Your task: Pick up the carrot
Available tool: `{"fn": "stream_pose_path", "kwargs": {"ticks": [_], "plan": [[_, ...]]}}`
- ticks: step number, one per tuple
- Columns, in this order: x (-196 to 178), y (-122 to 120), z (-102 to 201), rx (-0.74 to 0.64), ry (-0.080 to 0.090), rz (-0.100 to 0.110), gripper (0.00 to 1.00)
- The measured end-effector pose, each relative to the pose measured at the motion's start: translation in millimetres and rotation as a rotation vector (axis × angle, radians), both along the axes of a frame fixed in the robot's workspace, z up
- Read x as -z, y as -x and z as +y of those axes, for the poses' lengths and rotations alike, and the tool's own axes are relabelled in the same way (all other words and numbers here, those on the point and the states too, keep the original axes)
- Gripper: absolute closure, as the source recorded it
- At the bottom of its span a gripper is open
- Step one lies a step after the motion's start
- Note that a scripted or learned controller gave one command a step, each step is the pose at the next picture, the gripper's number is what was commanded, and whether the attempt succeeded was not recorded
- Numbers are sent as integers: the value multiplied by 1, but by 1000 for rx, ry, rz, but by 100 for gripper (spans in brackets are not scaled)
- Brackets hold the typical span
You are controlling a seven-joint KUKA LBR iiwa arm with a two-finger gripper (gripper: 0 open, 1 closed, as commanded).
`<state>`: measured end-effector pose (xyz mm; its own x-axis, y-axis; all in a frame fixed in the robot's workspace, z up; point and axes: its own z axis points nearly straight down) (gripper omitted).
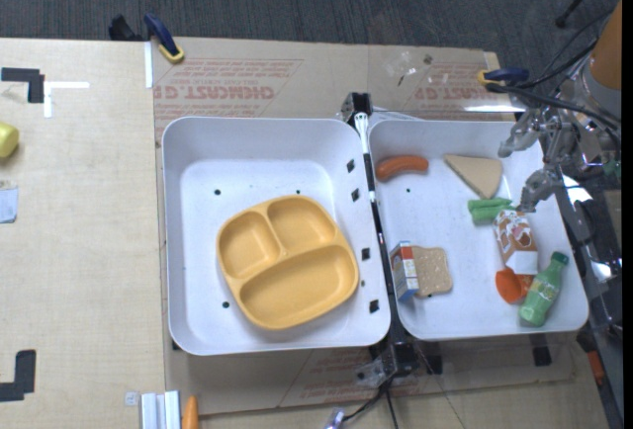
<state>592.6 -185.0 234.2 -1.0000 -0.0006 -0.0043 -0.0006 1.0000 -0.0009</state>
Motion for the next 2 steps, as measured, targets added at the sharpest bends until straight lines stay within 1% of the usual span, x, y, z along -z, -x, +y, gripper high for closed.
{"fn": "stream_pose_path", "kwargs": {"ticks": [1, 2], "plan": [[61, 40, 64, -116, 0, 0, 0], [41, -6, 160, -354, -1, -2, 0]]}}
